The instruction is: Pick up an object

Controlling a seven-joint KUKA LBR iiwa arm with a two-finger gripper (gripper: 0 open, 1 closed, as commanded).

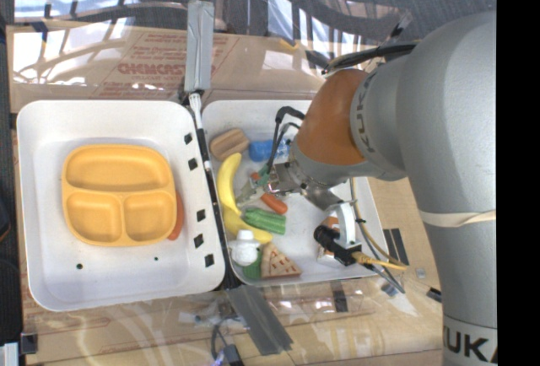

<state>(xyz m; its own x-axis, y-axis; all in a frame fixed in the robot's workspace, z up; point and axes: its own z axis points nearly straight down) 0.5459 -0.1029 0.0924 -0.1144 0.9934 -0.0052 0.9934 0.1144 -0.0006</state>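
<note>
Over the right bin [371, 259] the grey arm [439, 111] reaches in, its end effector [268, 179] low among a heap of toy food. Whether it is open or closed cannot be told, since the wrist hides it. Just beside it lie a yellow banana [228, 183], a brown bread piece [229, 142], a blue item [261, 150], an orange carrot [273, 204], a green pepper [266, 221] and a sandwich wedge [277, 263]. The left bin [42, 212] holds a yellow divided plate [118, 194]. To do the pick well, I judge it best to settle on one piece, likely the carrot or the pepper close below, come straight down over its middle, close across its narrow width, and lift slowly so neighbours are not dragged along.
</note>
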